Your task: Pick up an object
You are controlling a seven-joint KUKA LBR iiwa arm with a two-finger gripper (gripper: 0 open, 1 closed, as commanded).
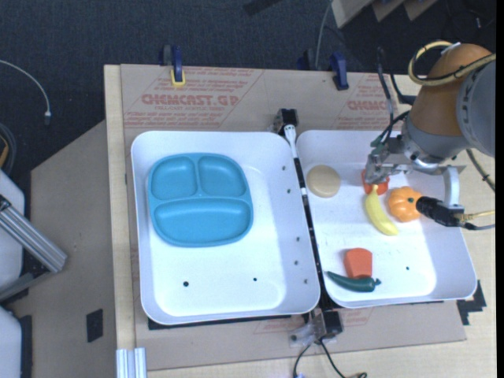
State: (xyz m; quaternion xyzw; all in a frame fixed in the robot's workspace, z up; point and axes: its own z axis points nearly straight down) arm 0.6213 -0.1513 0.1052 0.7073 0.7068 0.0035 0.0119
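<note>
Banana (pixel 380 213) lies in right bin (pixel 449 278) just below pincer (pixel 376 178); we can't tell the pincer's state. We read "CHEMCAST" on the counter's brown sheet (pixel 189 98). Blue plate (pixel 201 199) in left bin (pixel 236 294).

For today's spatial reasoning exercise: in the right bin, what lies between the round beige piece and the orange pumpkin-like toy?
In the camera view, the yellow banana lies between the beige round piece and the orange pumpkin-like toy, nearer the toy.
</note>
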